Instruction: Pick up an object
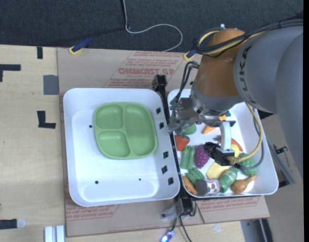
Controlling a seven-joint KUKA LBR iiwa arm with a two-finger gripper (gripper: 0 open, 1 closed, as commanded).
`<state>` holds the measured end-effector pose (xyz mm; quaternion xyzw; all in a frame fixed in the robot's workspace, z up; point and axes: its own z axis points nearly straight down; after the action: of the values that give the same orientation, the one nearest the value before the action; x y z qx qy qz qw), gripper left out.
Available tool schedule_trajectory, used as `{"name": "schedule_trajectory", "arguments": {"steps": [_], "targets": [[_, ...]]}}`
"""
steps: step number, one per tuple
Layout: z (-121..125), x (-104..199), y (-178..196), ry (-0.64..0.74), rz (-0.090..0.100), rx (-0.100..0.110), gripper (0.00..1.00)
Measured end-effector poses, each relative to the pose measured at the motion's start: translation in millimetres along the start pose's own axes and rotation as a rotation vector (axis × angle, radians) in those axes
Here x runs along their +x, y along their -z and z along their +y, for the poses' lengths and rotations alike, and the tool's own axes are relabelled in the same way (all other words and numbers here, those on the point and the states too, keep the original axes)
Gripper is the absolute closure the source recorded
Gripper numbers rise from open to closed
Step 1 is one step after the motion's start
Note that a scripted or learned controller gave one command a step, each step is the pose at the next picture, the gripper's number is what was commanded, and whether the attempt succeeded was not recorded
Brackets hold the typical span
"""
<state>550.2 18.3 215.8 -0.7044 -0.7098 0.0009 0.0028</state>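
My gripper hangs low over the near-left part of the right bin, under the orange wrist band, close to the wall between the two bins. Its tip is lost against the clutter below. Toy food lies in a pile under and beside it: a red-orange piece just below the tip, purple grapes, a green pod, a yellow piece and a small orange carrot. I see nothing lifted clear of the pile.
The left bin holds a green divided plate. A brown pear-like toy and other small pieces crowd the right bin's front edge. Black clips line the wall between the bins. The arm's grey body covers the right bin's far side.
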Motion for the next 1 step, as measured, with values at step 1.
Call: {"name": "schedule_trajectory", "arguments": {"steps": [1], "targets": [[-66.7,-68.5,157.7,-0.013,-0.005,-0.021,1.00]]}}
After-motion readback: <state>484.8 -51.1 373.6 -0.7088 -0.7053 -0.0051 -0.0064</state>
